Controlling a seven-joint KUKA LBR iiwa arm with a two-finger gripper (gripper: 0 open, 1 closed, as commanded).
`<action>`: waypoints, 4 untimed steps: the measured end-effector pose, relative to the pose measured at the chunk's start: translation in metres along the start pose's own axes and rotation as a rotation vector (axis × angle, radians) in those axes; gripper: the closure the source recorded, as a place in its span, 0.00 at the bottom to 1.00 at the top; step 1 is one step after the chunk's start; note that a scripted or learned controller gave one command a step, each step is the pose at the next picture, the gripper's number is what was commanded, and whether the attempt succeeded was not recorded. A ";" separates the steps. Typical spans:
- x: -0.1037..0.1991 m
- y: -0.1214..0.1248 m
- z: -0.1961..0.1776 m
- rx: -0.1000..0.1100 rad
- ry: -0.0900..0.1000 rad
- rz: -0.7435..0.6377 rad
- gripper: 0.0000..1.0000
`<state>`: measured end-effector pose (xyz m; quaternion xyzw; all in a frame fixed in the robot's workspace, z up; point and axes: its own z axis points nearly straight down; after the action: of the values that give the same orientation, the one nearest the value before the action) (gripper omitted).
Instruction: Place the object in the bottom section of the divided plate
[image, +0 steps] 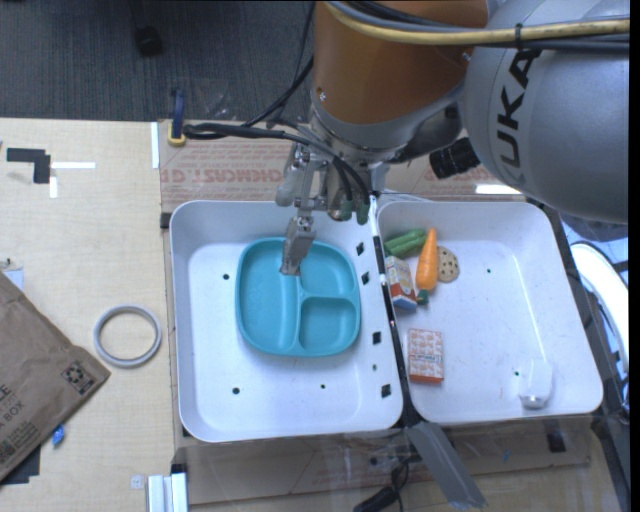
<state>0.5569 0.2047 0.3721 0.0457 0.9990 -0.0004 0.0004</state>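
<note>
A blue divided plate (270, 310) lies in the left bin (205, 340). It has one long section on its left and two smaller ones on its right, one above the other. My gripper (294, 256) hangs from the wrist over the plate's upper middle, near the ridge between the sections. In the right bin (500, 320), against the divider, lie a green vegetable (405, 241), an orange carrot (428, 260), a speckled cookie (448, 266), a small carton (402, 285) and a flat red box (425, 355). Nothing lies in the plate's sections.
A small white object (537, 386) sits at the right bin's front right corner. Left of the bins, a tape ring (127, 333) and a brown cardboard box (35, 370) lie on the wooden bench. The arm's bulk hangs over the bins' back edges.
</note>
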 end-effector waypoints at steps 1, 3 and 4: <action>-0.002 0.000 -0.009 0.000 -0.004 0.001 1.00; 0.027 -0.077 0.127 -0.002 -0.003 -1.009 1.00; 0.027 -0.077 0.127 -0.003 -0.003 -1.009 0.00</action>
<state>0.5232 0.1302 0.2447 -0.4429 0.8966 0.0007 0.0015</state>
